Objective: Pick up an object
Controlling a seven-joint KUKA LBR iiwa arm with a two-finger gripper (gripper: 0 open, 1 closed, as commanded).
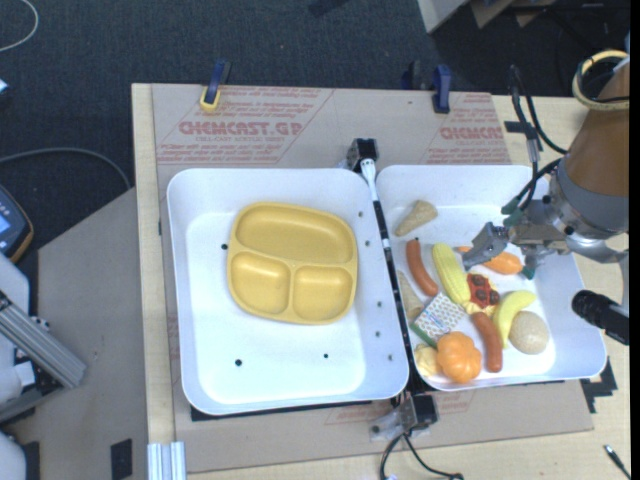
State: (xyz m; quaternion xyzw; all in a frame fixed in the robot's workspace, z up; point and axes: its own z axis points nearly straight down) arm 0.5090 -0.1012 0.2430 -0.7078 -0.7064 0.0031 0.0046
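Note:
My gripper (508,252) hangs over the right bin (450,186), near its right-hand middle. Its two fingers stand apart, one on each side of a small orange carrot-like piece (504,263) that sits low between them; I cannot tell whether they touch it. Just left of it lie a yellow corn cob (450,273) and a red sausage (420,268). Below it are a red berry-like item (483,290), a yellow banana (512,308), a beige potato (530,333), a second sausage (490,340), an orange fruit (458,356) and a patterned white packet (440,318).
The left bin (200,348) holds a yellow three-compartment plate (293,263). A beige piece (415,216) lies at the upper left of the right bin. A black clip (362,153) sits where the bins meet at the back. The arm's grey body (600,193) rises at the right.

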